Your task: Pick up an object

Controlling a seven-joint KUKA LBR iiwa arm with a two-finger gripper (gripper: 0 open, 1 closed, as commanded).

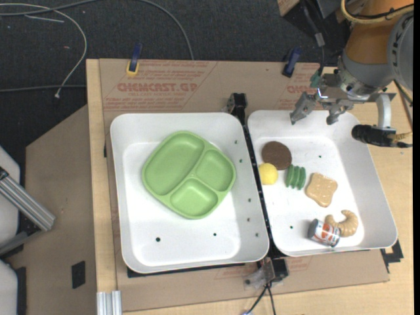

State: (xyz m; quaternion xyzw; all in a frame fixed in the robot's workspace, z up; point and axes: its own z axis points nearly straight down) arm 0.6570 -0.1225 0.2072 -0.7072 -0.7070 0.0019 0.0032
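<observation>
My gripper (317, 115) hangs over the far edge of the right bin (374, 176), its two fingers spread apart with nothing between them. In that bin lie a brown round disc (277, 154), a yellow ball (267, 173), a green ridged piece (296, 177), a tan toast-like slice (321, 189), a croissant (347, 222) and a small red and white can (324, 232). The disc is the nearest of these to my gripper, below and to its left.
The left bin (131, 241) holds a green divided plate (189, 173). A black clamp (237, 102) sits between the bins at the far edge. Blue clips (135, 58) (291, 62) hold the cardboard base. The arm's orange band (387, 2) is at top right.
</observation>
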